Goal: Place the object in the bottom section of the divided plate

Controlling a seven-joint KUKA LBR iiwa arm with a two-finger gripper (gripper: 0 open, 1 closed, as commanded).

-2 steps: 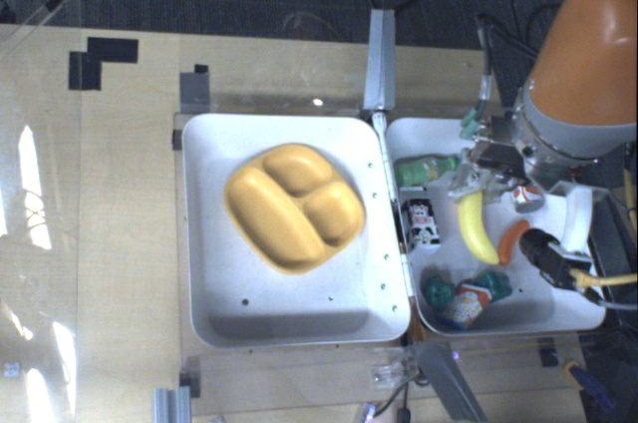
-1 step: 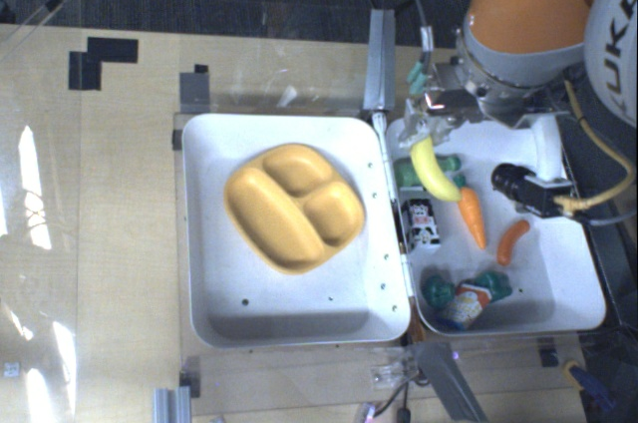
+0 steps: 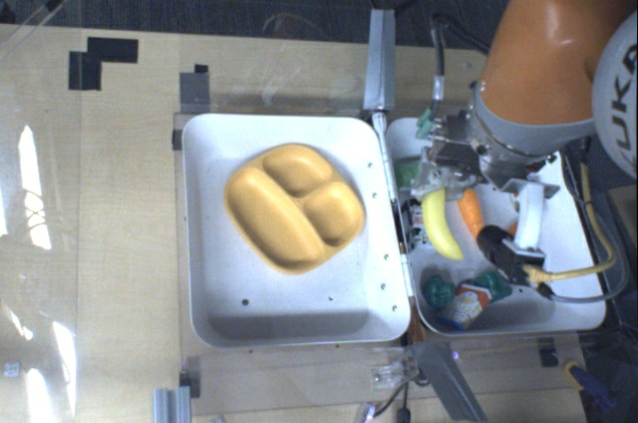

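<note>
The pick step is in hand: the tool (image 3: pixel 444 174) hangs low over the right bin (image 3: pixel 583 241), just above the banana (image 3: pixel 440 223) lying beside a carrot (image 3: pixel 470 211), and whether it is wide or narrow cannot be told from here. The yellow divided plate (image 3: pixel 294 205) sits in the left bin (image 3: pixel 219 296), nothing in its sections. Next, I judge, the move calls for a secure grasp, then a carry left to the plate's bottom section.

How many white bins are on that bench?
2: the left bin holds the yellow divided plate; the right bin, under the arm, holds a banana.
</note>
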